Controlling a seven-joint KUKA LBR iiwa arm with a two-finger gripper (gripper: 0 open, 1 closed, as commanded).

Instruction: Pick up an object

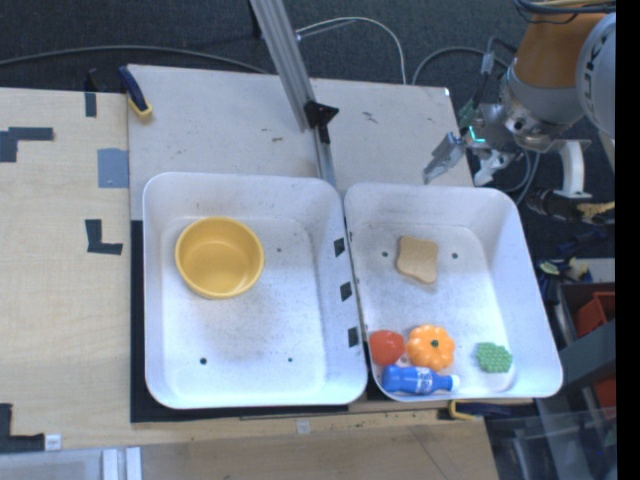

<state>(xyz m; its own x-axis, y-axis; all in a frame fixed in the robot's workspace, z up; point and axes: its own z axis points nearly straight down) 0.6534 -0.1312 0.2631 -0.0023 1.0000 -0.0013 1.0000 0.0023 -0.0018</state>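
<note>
End effector [462, 160], fingers spread wide and holding nothing, hovers beyond the far rim of the right shallow white plastic bin [520, 268]: approach step. Next, descend onto the tan bread-shaped toy [417, 258] inside. The left white bin [160, 298] contains a yellow plastic bowl [219, 257].

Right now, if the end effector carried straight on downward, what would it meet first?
Probably the far rim of the right white bin, or the bench just beyond it; the end effector sits over that edge, and depth is unclear.
</note>
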